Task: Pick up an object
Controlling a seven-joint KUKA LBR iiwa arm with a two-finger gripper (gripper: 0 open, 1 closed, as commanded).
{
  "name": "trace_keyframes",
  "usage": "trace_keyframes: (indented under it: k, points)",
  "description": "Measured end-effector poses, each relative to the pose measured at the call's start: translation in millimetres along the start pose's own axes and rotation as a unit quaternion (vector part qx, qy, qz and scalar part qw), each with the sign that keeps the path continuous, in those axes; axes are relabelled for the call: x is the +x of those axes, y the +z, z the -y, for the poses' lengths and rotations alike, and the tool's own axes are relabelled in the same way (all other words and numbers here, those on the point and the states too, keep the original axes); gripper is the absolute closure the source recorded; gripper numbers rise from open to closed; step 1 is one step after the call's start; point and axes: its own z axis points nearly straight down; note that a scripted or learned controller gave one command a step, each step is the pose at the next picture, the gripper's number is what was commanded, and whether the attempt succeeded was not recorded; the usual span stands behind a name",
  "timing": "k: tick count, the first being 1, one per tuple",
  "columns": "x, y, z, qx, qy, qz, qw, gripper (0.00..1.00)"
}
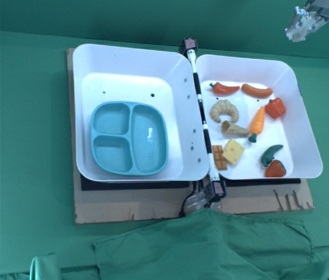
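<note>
The pincer (302, 29) hangs at the top right corner, above the green desk (30, 127) beyond the right bin (304, 150); whether it is open or closed cannot be told. Well apart from it, toward seven o'clock, toy foods lie in that bin: a croissant (223, 109), a carrot (257, 121), a sausage (256, 90), a cheese wedge (233, 151). The left bin (123, 60) holds a blue divided plate (129, 138).

text: none legible | labels: none legible | numbers: none legible | signs: none legible
</note>
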Motion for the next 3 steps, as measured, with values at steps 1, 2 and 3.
trace_keyframes:
  k: [1, 2, 3]
  points:
    - [0.5, -32.6, 22.9, 0.002, -0.001, -0.003, 1.0000, 1.00]
    - [3.9, -30.4, -1.8, 0.003, -0.001, -0.002, 1.0000, 1.00]
    - [42.7, 62.2, -14.5, 0.010, -0.003, -0.004, 0.9999, 1.00]
